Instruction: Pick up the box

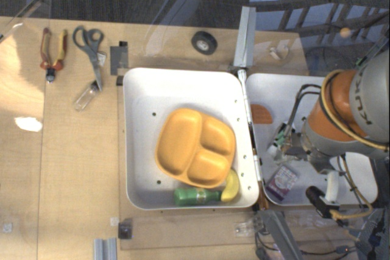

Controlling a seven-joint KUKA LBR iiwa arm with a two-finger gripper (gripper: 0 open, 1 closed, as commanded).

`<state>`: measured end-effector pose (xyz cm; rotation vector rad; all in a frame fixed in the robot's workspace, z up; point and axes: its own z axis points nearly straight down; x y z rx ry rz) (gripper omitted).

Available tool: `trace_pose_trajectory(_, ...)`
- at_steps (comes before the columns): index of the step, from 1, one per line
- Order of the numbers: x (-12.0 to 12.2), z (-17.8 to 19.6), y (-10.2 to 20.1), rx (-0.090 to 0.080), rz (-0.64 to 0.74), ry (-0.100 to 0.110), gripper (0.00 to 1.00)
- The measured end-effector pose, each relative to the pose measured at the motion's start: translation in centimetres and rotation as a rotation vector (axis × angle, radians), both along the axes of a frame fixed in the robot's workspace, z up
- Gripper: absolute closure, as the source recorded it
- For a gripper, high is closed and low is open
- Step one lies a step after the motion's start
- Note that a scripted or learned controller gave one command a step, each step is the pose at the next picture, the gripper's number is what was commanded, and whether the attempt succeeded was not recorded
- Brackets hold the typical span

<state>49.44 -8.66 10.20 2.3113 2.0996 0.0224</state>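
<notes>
A small box with a pale top and purple edges lies tilted at the front left corner of the right bin. The grey arm with its orange band reaches in from the right, and my gripper hangs over the left half of that bin, just behind and above the box. Cables and the gripper body cover its tips. Nothing shows between gripper and box that tells whether they touch.
The left bin holds a yellow divided plate, a green bottle and a yellow fruit along its front wall. An orange flat piece lies in the right bin. Scissors, pliers and a tape roll rest on the bench.
</notes>
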Motion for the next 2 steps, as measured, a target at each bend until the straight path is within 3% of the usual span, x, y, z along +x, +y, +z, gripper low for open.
trace_pose_trajectory(1,-0.01,0.0,-0.01,0.0,0.0,0.0,0.0)
trace_pose_trajectory(2,-0.57,0.62,0.04,0.002,0.12,0.019,0.0)
